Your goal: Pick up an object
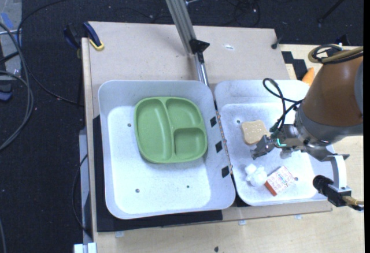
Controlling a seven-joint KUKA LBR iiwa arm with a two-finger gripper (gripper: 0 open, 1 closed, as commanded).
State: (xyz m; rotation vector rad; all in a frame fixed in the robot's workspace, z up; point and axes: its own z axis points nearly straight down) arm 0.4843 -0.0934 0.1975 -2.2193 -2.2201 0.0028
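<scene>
One red-and-white packet [281, 180] and one white lump [255, 175] are seen nearest, in the right bin [231, 96]. One tan piece [253, 131] lies farther. The end effector [262, 148] is placed between them; its grip state cannot be told. One green tray [171, 129] occupies the left bin [115, 177].

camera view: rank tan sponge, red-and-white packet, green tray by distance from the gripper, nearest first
1. tan sponge: right bin, just up-left of the gripper.
2. red-and-white packet: right bin, below the gripper, slightly farther.
3. green tray: left bin, clearly farthest.
</scene>
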